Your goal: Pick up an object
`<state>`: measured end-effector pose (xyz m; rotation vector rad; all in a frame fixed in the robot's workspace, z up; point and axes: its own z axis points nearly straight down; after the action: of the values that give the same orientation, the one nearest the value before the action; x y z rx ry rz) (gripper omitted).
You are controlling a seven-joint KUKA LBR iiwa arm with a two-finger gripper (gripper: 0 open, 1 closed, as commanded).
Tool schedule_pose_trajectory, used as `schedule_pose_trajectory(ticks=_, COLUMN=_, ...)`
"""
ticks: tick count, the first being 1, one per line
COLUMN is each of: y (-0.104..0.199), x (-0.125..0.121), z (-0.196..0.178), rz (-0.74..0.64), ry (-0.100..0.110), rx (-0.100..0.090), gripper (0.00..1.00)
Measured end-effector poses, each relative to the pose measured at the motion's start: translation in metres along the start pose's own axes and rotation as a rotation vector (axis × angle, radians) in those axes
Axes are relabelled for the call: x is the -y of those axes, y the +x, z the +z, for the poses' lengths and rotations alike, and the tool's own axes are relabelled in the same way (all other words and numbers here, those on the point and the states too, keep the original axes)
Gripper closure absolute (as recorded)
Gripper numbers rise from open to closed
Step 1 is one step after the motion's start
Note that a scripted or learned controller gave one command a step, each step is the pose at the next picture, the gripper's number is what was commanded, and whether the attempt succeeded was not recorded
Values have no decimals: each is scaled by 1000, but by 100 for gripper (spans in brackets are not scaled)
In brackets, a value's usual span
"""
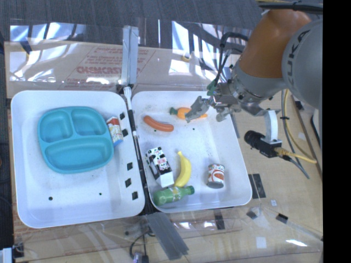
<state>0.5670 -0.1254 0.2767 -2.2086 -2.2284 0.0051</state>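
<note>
My gripper [208, 113] hangs over the far edge of the right bin [233, 147], and its fingers stand apart, open. One finger [194, 112] overlaps an orange carrot [181, 113] with a green top that lies on the bin floor. Nothing sits between the fingers. A red-brown sausage [158, 124] lies just left of the carrot and nearer the front. Further forward are a cow-patterned carton [159, 163], a yellow banana [184, 169], a green bottle [173, 195] and a red-and-white can [216, 176].
In the left bin [27, 201], a blue divided plate [74, 138] lies flat. A small can [114, 130] rests against the plate's right edge, by the wall between the bins. The middle of the right bin's floor is bare.
</note>
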Motion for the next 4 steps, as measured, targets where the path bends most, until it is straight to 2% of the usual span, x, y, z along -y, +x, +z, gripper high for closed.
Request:
schedule_pose_trajectory(ticks=1, y=10, x=-54, z=80, rz=-29, ry=1, rx=1, gripper=0)
schedule_pose_trajectory(ticks=2, y=10, x=-54, z=80, rz=-29, ry=0, rx=1, gripper=0)
schedule_pose_trajectory(ticks=3, y=26, x=-91, z=184, rz=-32, ry=-1, rx=-1, gripper=0)
schedule_pose_trajectory(ticks=4, y=27, x=-91, z=175, rz=-37, ry=1, rx=-1, gripper=100)
